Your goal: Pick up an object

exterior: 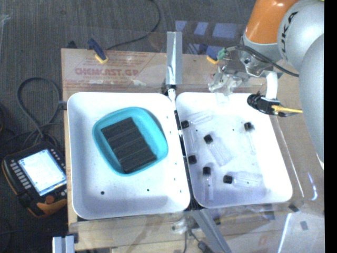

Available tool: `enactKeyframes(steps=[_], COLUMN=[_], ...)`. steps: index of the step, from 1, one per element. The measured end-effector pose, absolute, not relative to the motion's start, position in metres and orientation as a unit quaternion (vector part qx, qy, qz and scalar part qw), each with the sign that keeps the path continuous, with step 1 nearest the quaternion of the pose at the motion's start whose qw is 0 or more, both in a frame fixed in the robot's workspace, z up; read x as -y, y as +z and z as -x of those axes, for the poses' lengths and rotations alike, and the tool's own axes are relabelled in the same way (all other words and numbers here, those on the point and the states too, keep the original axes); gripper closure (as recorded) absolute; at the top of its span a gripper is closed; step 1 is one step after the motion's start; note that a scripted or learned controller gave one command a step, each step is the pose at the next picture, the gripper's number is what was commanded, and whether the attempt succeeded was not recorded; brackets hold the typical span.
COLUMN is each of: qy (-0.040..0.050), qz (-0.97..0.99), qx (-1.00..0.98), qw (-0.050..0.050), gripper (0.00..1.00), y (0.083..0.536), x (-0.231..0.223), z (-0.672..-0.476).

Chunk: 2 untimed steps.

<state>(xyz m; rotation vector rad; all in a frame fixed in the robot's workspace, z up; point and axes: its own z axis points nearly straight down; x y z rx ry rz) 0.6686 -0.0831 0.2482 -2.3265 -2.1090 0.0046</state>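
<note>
A teal dish [108, 124] lies in the left bin [84, 194] with a black ridged block [128, 144] resting inside it. Several clear plastic vials with black caps are scattered over the right bin [274, 188], among them one [199, 119] near its back left, one [220, 153] in the middle and one [245, 179] near the front. My gripper [221, 83] hangs above the back rim of the right bin, apart from every vial. I see nothing held in it.
The grey arm with its orange band [268, 12] fills the upper right. A black connector with a yellow cable [263, 103] juts over the right bin's back right. A metal post [173, 57] stands behind the divide between the bins. A pendant [37, 173] lies left of the bench.
</note>
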Motion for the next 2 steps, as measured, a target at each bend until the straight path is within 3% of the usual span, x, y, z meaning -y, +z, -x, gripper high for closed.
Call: enactKeyframes(steps=[1, 2], qy=[0.0021, 0.0013], qz=[0.740, 0.800], qx=[0.672, 0.600], qw=[0.001, 0.001], gripper=[1.00, 1.00], y=[0.257, 0.237], x=[0.083, 0.076], z=[-0.669, -0.668])
